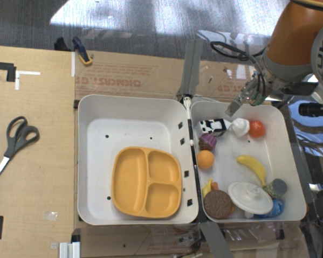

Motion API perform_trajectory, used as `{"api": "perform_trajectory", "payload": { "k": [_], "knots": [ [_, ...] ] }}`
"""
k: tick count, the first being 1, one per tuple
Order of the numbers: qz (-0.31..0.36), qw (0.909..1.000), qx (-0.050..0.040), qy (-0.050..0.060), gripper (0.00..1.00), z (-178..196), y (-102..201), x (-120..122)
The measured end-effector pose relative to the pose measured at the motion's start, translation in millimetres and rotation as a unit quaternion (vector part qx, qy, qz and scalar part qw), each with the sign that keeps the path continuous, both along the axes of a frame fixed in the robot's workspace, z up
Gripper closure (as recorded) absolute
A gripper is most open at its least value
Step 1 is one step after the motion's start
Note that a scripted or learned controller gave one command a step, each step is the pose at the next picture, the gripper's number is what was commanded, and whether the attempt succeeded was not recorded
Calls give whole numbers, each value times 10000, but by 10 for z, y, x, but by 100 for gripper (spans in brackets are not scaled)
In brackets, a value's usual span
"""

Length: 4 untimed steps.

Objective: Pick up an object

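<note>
My gripper (244, 102) hangs over the back edge of the right bin (290, 143), fingers apart with nothing between them. Just below it lie a white lump (240, 126), a red ball (257, 128) and a black-and-white item (213, 126). Further forward in the same bin are a purple piece (207, 141), an orange (205, 159), a banana (252, 167), a white lid (250, 196), a brown round cookie (218, 204), a grey disc (279, 186) and a blue object (276, 208) partly hidden under the lid.
The left bin (90, 149) holds a yellow divided plate (147, 181). Scissors (12, 142) lie on the bench at far left. A blue clip (82, 50) sits at the back left. Cables trail behind the right bin.
</note>
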<state>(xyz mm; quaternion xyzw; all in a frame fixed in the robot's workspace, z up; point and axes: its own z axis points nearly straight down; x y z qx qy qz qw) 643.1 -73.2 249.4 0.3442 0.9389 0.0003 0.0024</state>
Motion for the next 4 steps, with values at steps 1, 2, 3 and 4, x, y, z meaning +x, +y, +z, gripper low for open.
{"api": "perform_trajectory", "payload": {
  "k": [1, 2, 3, 4],
  "knots": [
    [-451, 9990, -3, 6, 100, 492, 92, 90],
    [-483, 9988, -5, 19, 100, -213, -1185, -107],
    [-264, 9996, 6, 24, 100, -581, -67, -440],
    [325, 9995, -8, -1, 100, 629, -467, 76]
  ]
}}
